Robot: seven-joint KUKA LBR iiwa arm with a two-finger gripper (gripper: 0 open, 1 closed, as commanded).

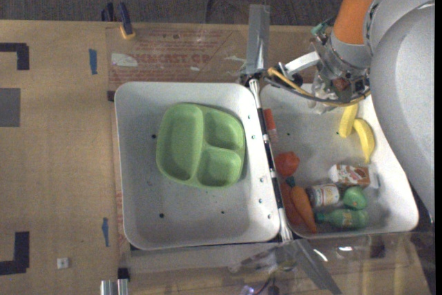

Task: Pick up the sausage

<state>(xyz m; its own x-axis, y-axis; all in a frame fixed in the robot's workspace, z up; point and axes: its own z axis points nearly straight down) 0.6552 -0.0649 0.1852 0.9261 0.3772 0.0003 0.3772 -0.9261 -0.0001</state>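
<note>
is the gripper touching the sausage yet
Apart. The camera view shows the gripper at the far end of the right bin, with bare bin floor between it and the sausage along the divider.

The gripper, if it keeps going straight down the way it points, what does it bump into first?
Probably the banana. The gripper hangs over the far end of the right bin, and the banana lies just below it. Depth is hard to judge, so it might reach the bare bin floor beside it.

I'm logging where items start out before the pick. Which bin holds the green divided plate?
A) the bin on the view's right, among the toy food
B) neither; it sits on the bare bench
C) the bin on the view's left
C: the green divided plate lies inside the left bin, while the toy food, such as the banana, lies in the right bin.
</note>
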